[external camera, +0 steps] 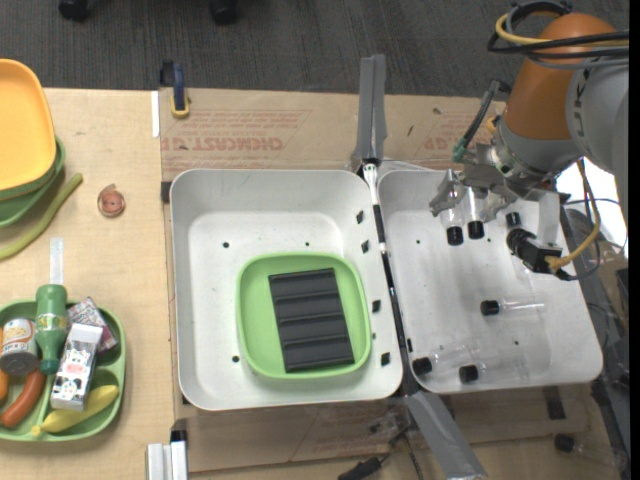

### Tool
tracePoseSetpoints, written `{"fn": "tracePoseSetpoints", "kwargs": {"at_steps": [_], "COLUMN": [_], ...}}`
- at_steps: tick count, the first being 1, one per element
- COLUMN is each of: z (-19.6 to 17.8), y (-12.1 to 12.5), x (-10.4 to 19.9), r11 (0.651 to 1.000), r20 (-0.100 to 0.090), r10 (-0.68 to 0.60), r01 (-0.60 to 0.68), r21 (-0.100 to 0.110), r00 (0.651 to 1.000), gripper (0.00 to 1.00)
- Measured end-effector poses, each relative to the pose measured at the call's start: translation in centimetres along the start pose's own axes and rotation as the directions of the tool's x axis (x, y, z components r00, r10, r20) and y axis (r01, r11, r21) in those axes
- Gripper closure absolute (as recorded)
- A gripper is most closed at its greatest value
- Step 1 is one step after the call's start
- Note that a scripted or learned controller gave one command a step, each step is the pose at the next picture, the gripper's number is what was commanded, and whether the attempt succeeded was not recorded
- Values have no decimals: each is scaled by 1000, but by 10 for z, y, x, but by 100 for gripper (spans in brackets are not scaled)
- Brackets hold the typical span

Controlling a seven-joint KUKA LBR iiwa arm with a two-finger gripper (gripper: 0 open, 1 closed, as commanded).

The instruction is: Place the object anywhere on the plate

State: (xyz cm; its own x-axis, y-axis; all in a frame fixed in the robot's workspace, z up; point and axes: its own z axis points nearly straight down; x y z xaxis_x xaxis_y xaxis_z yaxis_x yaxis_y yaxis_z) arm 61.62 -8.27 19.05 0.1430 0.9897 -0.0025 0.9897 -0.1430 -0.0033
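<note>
— Green plate [252,298] in the left bin [205,218]: we find the dark ribbed block [310,318] lying flat at its middle, the placing apparently done.

— And the gripper [465,231]?

— Over the right bin [560,353], well apart from the block, fingers spread with nothing between them.

— How would it handle?

— We judge it stiff and fairly light, not fragile. We'd pinch it across its two long edges, not the grooved top.
</note>
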Motion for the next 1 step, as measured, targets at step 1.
{"fn": "tracePoseSetpoints", "kwargs": {"at_steps": [1], "z": [0], "y": [0], "x": [0], "r11": [1000], "r20": [0], "r10": [0], "r01": [0], "r21": [-1], "r00": [1000], "gripper": [0]}}
